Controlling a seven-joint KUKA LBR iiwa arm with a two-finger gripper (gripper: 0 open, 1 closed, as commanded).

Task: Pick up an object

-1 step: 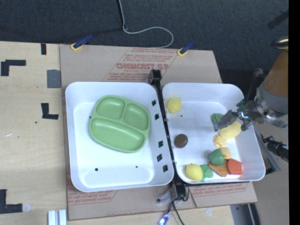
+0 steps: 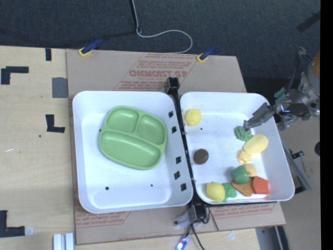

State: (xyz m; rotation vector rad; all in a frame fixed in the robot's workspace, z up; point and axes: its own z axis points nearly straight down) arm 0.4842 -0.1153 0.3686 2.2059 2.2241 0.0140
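The right bin (image 2: 218, 105) holds several toy foods. A yellow ball (image 2: 193, 116) lies near its left wall and a brown disc (image 2: 201, 155) sits below it. A small green leafy piece (image 2: 241, 133) lies by a pale yellow piece (image 2: 255, 145). At the front right are a green pepper (image 2: 240, 174), an orange-red block (image 2: 260, 185) and a yellow lemon (image 2: 215, 191). My gripper (image 2: 250, 123) reaches in from the right, low over the bin's right side, its tip just above the green leafy piece. Nothing shows held in it.
The left bin (image 2: 86, 155) bears a green divided plate (image 2: 133, 137). Both bins rest on a cardboard sheet (image 2: 156, 69) with a white cable (image 2: 156, 34) behind. A black divider (image 2: 180, 139) runs between the bins.
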